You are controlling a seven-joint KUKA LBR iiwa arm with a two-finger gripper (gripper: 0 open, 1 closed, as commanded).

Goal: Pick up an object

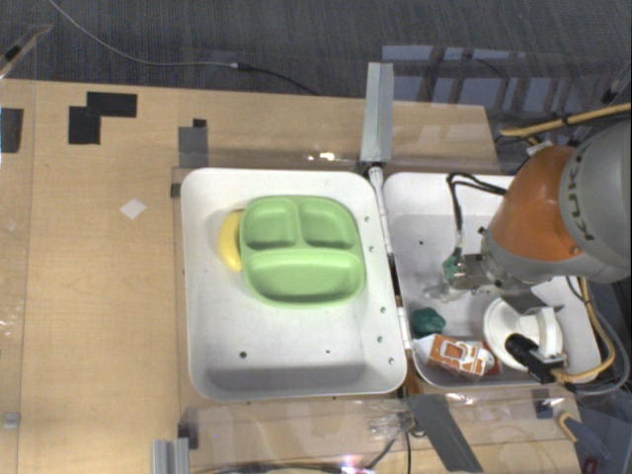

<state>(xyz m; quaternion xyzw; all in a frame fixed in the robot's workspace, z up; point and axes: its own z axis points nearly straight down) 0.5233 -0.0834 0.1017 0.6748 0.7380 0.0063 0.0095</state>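
Claw (456,273) observed low over the floor of the right-hand bin (420,215), well to the right of the green divided plate (299,250) and about level with that plate's near edge. Whether the claw is open or closed cannot be determined at this angle, and no hold on any item can be confirmed. Proceeding from the left: a yellow item (229,240) lies against the plate's left edge, partly tucked under it, and its kind cannot be made out. The plate itself sits flat in the far half of the left-hand bin (276,363), three compartments facing up. To the right of the plate, across the wall between the bins, a small dark green item (428,320) lies on the right-hand bin's floor, nearer the camera than the plate's near edge and just short of the claw. Further right of the plate and nearer still, an orange and white carton (459,355) lies on its side against that bin's near wall. Furthest right of the plate, the arm (538,220) shows its orange band above the claw.
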